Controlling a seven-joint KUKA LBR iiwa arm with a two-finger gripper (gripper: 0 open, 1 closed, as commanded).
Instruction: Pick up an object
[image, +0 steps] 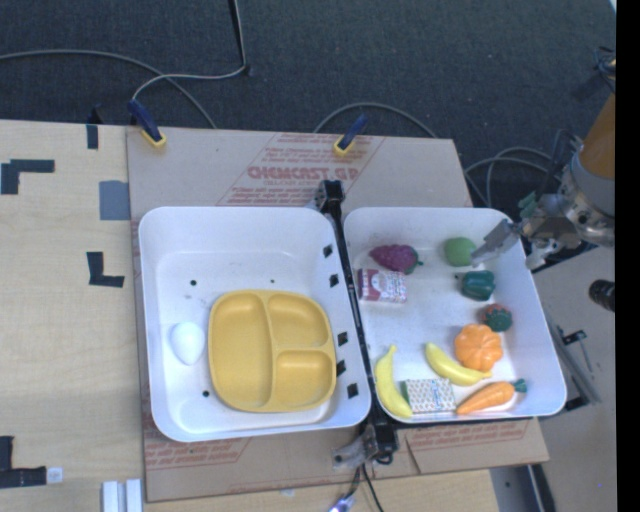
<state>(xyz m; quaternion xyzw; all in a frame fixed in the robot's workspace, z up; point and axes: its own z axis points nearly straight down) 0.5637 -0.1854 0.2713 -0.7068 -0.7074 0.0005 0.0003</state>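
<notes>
The right bin (430, 222) holds several toy foods: purple grapes (393, 258), a green lime (459, 250), a dark green pepper (477, 285), a red and white packet (383, 287), an orange pumpkin (478, 347), two bananas (450, 365), a carrot (488, 397) and a small patterned box (430, 396). My gripper (510, 250) hangs over the bin's right rim, just right of the lime and above the pepper. It looks open, with nothing between its fingers; one grey finger (494, 241) slants toward the lime.
The left bin (160, 260) contains a yellow divided plate (272, 350) and a white egg (187, 342). A small red and green fruit (495, 318) lies by the pumpkin. Clamps (348, 140) pin the cardboard under the bins. Cables run along the back.
</notes>
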